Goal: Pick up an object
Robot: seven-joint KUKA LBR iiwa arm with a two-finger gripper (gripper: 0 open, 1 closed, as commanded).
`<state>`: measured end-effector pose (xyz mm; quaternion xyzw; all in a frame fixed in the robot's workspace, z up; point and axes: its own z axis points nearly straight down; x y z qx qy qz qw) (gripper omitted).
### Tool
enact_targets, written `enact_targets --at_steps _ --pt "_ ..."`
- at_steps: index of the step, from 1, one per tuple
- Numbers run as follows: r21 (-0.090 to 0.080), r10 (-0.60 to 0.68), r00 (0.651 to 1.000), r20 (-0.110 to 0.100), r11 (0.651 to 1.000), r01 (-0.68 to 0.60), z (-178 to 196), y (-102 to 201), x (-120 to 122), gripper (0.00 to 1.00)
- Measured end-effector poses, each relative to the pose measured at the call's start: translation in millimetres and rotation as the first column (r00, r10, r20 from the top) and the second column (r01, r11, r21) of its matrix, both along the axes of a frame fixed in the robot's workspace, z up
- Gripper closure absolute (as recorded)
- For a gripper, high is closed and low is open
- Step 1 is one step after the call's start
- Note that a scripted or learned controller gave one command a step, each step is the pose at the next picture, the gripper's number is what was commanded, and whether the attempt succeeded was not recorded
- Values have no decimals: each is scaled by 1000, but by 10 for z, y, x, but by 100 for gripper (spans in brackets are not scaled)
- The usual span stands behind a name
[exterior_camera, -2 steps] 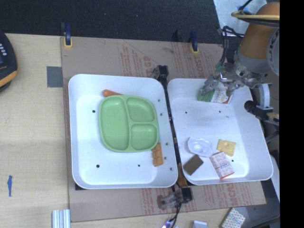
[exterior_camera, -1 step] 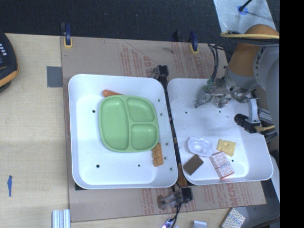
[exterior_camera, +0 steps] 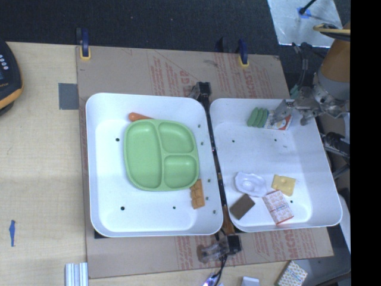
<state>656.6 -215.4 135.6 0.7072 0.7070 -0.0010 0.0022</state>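
My gripper [exterior_camera: 291, 112] hangs over the far right corner of the right bin [exterior_camera: 321, 177], with the grey arm rising behind it at the view's right edge. Right beside it lies a small red and white item [exterior_camera: 283, 123], partly covered by the gripper. A green ribbed object [exterior_camera: 258, 117] lies just to its left. Near the bin's front lie a white crumpled piece [exterior_camera: 250, 183], a yellow square [exterior_camera: 284, 185], a brown square [exterior_camera: 242, 206] and a red and white packet [exterior_camera: 277, 207].
The left bin [exterior_camera: 104, 201] holds a green divided plate [exterior_camera: 161, 154], an orange piece [exterior_camera: 139, 117] behind it and a brown waffle-like piece [exterior_camera: 197, 194] at its front right. Clamps sit between the bins at back and front.
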Motion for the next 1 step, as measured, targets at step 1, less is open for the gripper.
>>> enact_targets --at_steps 1 --pt "3 5 1000 -4 1000 -5 84 24 0 100"
